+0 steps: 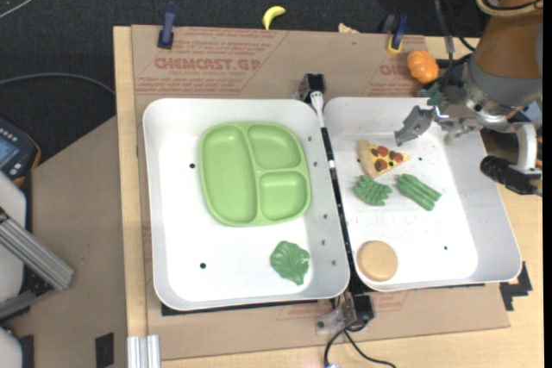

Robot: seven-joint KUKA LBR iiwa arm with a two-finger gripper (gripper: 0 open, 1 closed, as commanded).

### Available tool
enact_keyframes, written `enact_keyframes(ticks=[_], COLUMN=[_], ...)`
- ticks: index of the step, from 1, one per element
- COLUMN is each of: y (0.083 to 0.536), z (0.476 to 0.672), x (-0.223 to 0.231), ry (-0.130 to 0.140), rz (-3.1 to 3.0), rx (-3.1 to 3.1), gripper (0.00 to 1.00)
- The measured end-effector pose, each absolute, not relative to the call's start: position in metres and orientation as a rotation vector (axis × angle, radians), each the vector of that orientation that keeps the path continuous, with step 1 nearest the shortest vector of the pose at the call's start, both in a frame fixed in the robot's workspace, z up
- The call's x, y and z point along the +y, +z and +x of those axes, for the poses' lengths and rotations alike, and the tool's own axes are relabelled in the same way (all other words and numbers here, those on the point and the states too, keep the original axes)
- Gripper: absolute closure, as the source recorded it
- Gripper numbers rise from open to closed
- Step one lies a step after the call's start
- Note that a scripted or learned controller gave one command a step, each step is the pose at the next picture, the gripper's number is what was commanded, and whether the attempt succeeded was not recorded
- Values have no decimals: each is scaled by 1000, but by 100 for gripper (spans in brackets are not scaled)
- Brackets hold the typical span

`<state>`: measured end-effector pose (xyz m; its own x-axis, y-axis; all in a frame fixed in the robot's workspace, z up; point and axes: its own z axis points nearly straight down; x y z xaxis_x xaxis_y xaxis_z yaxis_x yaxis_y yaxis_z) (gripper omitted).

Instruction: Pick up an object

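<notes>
In the right bin lie a pizza slice, a dark green leafy piece, a green bean bundle and a round tan cookie. My gripper hangs over the bin's far part, just right of and above the pizza slice, with nothing visibly between its fingers. The left bin holds a green divided plate and a green lettuce piece near its front right corner.
An orange fruit toy and a yellow banana toy lie on the cardboard behind the bins. Blue clamps hold the board's back edge. A black clip sits between the bins.
</notes>
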<state>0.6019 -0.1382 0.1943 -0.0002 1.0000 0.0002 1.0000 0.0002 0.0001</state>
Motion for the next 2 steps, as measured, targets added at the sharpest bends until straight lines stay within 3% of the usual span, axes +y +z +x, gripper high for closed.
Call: enact_keyframes(ticks=[1, 2], y=[79, 97], z=[641, 642], x=[-108, -110], ry=[4, -3], rz=[-2212, -2222], rx=[-2221, -2225], gripper=[0, 100])
